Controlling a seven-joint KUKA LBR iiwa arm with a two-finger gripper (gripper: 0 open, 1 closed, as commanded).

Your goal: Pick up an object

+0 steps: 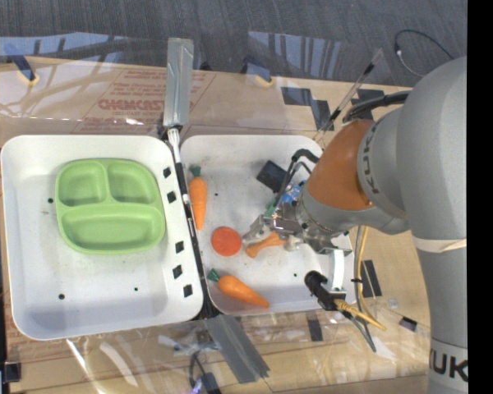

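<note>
Gripper (265, 238): jaws clenched on an orange piece (263, 245)
Red disc (226, 240): just beside the jaws
Carrot (239, 289): below them, apart

In the right bin (230, 150) we see three orange toy carrots and a flat orange-red disc (226, 240). One carrot (198, 201) lies lengthwise against the left wall, green top toward the far side; a second carrot (240, 289) lies slanted near the front edge. We find the third orange piece (265, 245) just right of the disc, directly at the gripper (273, 230).
</note>
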